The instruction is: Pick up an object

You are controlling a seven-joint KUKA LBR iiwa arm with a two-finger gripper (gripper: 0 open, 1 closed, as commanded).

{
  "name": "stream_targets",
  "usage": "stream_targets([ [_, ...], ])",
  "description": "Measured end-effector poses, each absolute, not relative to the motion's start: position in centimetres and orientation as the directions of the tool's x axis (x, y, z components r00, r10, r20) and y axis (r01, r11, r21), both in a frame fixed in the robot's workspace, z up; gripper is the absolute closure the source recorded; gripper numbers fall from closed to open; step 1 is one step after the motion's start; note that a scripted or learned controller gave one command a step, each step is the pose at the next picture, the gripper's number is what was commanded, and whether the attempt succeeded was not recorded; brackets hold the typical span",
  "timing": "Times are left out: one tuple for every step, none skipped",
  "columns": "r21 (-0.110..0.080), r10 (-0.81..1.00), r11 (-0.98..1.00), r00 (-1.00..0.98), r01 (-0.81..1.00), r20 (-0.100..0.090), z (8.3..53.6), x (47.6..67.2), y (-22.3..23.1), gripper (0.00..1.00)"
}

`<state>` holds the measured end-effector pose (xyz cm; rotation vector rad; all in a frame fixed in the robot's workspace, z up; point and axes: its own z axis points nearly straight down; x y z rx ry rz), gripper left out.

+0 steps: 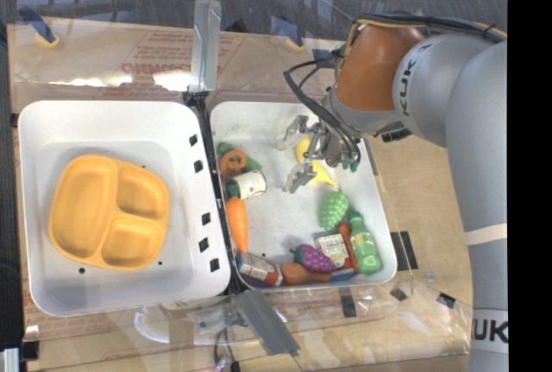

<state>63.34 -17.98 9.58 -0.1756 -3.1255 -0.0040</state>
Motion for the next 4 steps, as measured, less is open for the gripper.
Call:
stream_targets([
  [0.003, 0.107, 0.994, -0.994, 0.107, 0.015, 10.2, 63.4, -17.8, 1.00],
  [-0.001, 0.186, 0.983, -0.983, 0.186, -0.005, 27.9, 60.1, -14.8, 1.00],
  [0.006, -0.006, 1.000, -1.000, -0.006, 0.017, 11.3, 59.5, -20.9, 1.00],
  [0.003, -0.007, 1.000, -1.000, -0.007, 0.008, 11.8, 59.8, -20.9, 0.00],
])
